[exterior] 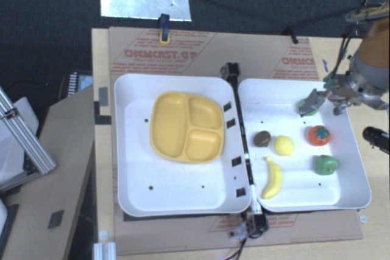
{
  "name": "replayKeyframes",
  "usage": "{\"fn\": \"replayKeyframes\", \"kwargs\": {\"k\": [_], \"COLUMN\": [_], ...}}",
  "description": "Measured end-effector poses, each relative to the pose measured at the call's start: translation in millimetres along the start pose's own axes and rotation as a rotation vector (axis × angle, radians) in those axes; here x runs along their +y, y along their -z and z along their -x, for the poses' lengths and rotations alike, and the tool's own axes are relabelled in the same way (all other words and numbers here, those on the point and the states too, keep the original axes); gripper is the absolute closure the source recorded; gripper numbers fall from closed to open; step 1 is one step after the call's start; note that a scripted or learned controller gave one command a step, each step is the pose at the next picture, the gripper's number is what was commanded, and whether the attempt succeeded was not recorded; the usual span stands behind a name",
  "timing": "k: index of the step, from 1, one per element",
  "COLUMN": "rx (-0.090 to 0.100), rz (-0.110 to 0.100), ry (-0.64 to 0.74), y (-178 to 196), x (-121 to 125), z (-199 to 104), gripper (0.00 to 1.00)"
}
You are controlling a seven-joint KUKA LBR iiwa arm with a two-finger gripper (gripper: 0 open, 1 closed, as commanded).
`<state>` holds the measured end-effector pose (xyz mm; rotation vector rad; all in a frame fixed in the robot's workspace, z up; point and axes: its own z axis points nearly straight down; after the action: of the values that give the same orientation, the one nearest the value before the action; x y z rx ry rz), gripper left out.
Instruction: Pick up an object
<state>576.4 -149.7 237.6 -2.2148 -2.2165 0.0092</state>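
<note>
You are looking at two white bins side by side on the surface, w/ the arm (372, 64) reaching in from the right. The gripper (324, 103) is hanging over the upper part of the right bin (286, 91); its two fingers are standing spread apart, one at about (309, 104), and nothing is sitting between them.

In the right bin the objects are lying below the gripper, none touching it. A tomato (318, 136) is sitting nearest, just under the gripper. A green pepper-like piece (326, 164) is lying below the tomato, near the bin's right wall. A lemon (283, 145) is resting in the middle, and a small brown round object (262, 139) is sitting just beside it on the left; I cannot tell what it is exactly. A banana (273, 178) is lying below the lemon, approx. upright along the bin.

The left bin (131, 186) is holding a yellow divided plate (186, 126) w/ three compartments.
</note>
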Motion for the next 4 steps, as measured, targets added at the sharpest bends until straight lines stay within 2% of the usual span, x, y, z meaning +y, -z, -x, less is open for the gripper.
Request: {"fn": "replayKeyframes", "kwargs": {"k": [1, 2, 3, 4], "rx": [-0.002, -0.001, -0.001, -0.001], "rz": [0.011, 0.007, 0.008, 0.008], "ry": [0.003, 0.002, 0.000, 0.000], "y": [6.3, -52.1, -111.8, -155.1], "x": [2.3, 10.1, 3.7, 4.4], "z": [-0.3, -5.2, -6.0, -6.4], "gripper": [0.00, 0.00, 0.00, 0.00]}}
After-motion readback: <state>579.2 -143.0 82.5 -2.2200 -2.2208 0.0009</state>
